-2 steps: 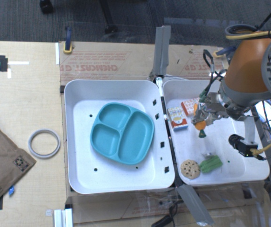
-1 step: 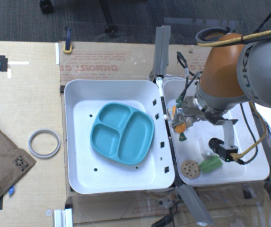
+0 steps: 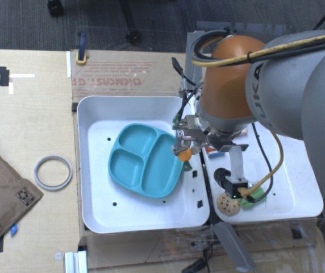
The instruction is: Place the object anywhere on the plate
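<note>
Pincer at right rim of teal plate in left bin, pinching small orange object. Risk: release this close to edge, object lands on rim, rolls off onto bin floor.

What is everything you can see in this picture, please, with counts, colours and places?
Shallow white plastic bin: two, side by side.
Teal three-compartment plastic plate: one, in the left bin.
Small orange object: one, at the plate's right edge, under the pincer.
Tan round perforated object: one, right bin.
Small green object: one, right bin.
Grey tape ring: one, bench left.
Brown cardboard box: one, far left.
Pincer: one, between the bins.
</note>
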{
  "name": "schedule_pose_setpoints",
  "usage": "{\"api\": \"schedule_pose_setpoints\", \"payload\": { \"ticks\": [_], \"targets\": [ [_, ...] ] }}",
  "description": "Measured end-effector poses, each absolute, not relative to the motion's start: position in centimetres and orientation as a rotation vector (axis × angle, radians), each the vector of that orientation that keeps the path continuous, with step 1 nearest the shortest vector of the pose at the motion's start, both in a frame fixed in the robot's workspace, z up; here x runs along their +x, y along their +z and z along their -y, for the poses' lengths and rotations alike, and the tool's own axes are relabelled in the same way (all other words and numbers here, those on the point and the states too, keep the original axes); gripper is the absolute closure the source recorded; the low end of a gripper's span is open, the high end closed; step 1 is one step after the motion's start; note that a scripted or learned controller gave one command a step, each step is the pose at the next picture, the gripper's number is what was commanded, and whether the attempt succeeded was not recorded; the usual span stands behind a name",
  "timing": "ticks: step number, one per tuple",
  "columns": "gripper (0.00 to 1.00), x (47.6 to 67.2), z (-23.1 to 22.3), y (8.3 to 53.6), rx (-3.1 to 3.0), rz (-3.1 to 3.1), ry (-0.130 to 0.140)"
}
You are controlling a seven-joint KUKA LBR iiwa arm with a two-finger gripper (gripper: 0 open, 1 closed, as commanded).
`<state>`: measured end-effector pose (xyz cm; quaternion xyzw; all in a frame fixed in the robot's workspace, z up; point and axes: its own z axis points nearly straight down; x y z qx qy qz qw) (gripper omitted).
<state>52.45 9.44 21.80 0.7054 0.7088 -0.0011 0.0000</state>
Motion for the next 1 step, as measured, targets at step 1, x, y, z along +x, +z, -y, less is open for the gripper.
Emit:
{"api": "schedule_pose_setpoints", "payload": {
  "ticks": [1],
  "targets": [
    [0.0,52.46,-9.39,21.82,2.217,-2.226,-0.004]
  ]
}}
